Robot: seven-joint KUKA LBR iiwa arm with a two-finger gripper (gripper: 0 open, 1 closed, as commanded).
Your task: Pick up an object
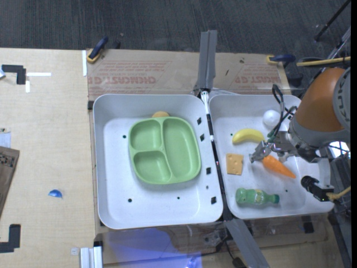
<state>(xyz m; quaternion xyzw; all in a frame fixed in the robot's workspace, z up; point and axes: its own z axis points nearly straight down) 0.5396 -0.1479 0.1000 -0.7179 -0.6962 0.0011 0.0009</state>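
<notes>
My gripper (261, 153) hangs low in the right bin (223, 116), at the end of the grey arm with the orange band (326, 99). Its tip is beside the left end of an orange carrot (280, 167), just below a yellow banana (247, 135) and to the right of a yellow cheese slice (235, 164). I cannot see whether it touches the carrot. A green bottle (255, 197) lies on its side near the bin's front. A white ball (271, 116) rests at the back, partly behind cables.
The left bin (106, 149) holds a green divided plate (165, 149), with a small orange-yellow thing (160, 114) peeking out behind it. A grey divider post (207, 60) stands between the bins at the back. The arm covers the right bin's right side.
</notes>
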